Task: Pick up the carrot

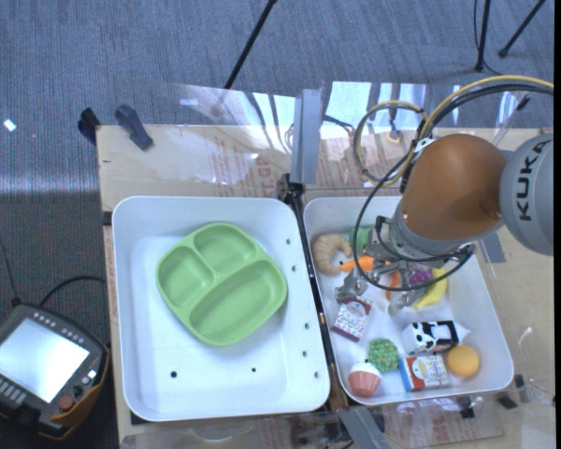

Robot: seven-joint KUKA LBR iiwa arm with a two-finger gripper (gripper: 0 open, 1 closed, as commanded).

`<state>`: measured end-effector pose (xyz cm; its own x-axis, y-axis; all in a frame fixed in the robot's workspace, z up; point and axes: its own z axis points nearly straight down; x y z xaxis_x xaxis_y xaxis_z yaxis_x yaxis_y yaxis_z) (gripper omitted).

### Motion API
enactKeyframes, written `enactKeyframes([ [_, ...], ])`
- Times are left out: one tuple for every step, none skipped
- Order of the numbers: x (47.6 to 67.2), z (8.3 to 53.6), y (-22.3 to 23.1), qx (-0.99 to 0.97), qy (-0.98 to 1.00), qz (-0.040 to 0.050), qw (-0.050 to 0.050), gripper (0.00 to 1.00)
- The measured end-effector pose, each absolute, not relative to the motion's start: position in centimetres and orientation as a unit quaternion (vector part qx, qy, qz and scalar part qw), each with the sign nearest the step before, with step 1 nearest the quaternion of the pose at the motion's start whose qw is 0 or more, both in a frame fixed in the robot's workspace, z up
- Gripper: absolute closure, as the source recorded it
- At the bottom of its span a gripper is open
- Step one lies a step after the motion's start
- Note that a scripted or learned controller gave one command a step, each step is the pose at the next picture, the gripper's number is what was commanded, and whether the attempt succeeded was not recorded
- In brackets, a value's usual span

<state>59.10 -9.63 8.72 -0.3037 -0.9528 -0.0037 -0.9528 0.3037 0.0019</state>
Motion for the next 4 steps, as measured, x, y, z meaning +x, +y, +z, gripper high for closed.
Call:
enactKeyframes([
  [61.3, 8.8, -9.0, -0.604, 0.797, 0.0014, 0.002, 0.00],
  [61.4, 9.9, -8.9, -0.601, 0.799, 0.0026, 0.004, 1.00],
  [60.6, 19.0, -5.0, -0.499, 0.866, 0.0000, 0.003, 1.00],
  [55.1, 18.7, 4.3, -0.541, 0.841, 0.0026, 0.001, 1.00],
])
